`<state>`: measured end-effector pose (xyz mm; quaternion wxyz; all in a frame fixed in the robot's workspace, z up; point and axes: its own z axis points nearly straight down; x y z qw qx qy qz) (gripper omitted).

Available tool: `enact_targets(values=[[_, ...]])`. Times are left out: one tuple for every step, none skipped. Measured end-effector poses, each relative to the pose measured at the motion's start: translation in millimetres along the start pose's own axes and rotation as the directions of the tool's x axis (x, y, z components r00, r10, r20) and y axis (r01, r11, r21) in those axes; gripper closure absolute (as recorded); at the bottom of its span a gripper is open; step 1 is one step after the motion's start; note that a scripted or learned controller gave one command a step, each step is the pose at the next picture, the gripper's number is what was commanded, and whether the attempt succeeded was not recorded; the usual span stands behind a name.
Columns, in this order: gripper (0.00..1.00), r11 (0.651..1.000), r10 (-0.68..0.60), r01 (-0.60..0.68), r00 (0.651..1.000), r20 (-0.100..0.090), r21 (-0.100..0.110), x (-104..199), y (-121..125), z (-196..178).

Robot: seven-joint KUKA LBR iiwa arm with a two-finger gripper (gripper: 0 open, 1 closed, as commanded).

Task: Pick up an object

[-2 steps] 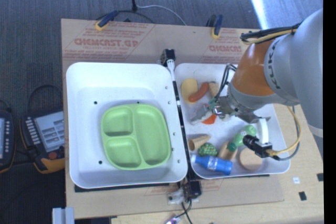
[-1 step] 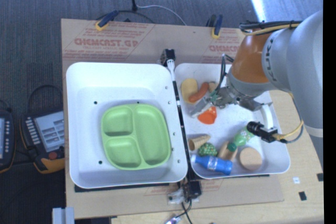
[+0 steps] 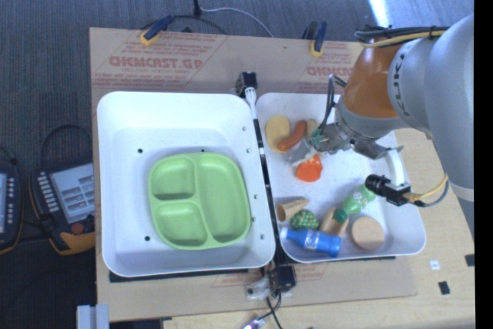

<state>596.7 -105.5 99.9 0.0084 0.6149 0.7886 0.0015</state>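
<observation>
The right bin (image 3: 408,239) holds several toy foods. A yellow round piece (image 3: 276,127) and a red sausage (image 3: 292,136) lie at its back left. An orange cone-shaped piece (image 3: 309,170) lies just in front of them. My gripper (image 3: 317,142) is low over the back of this bin, right beside the sausage and just above the orange piece. Its tip is dark and partly hidden by the wrist. Nothing can be seen held in it.
At the right bin's front lie an ice-cream cone (image 3: 291,207), a green bumpy piece (image 3: 303,219), a blue bottle (image 3: 316,242), a green bottle (image 3: 353,203) and a tan disc (image 3: 367,233). The left bin (image 3: 123,119) holds a green divided plate (image 3: 200,200).
</observation>
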Motion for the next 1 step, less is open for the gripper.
enact_targets(values=[[1.00,0.988,0.155,-0.155,0.988,-0.010,0.015,80.3,-1.1,-85.2]])
